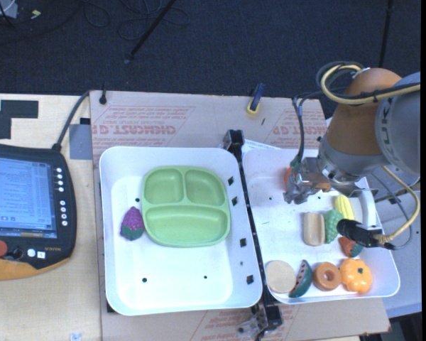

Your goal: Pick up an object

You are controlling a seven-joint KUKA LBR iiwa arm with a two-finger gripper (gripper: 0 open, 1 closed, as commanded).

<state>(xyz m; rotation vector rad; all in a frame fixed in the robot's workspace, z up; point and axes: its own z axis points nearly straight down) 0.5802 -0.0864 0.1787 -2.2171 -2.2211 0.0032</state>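
My gripper (pixel 297 192) hangs low over the upper middle of the right bin (pixel 270 212), on the grey arm with the orange band (pixel 366 91). Just below and to its right lie a tan bun (pixel 313 228), a yellow corn cob (pixel 344 206) and a green leafy toy (pixel 331 226). Along the bin's front edge sit a round pale bun (pixel 279 274), a watermelon slice (pixel 302 278), a donut (pixel 327 275) and an orange pumpkin (pixel 355 274). A small red-orange piece (pixel 292 170) shows by the gripper's upper left side, and I cannot make out what it is.
The left bin (pixel 128 261) holds a green divided plate (pixel 185 206) with a purple grape toy (pixel 132 223) at its left rim. A black divider (pixel 243 212) runs between the bins. A teach pendant (pixel 25 204) lies at the far left. Cables loop beside the arm (pixel 397 219).
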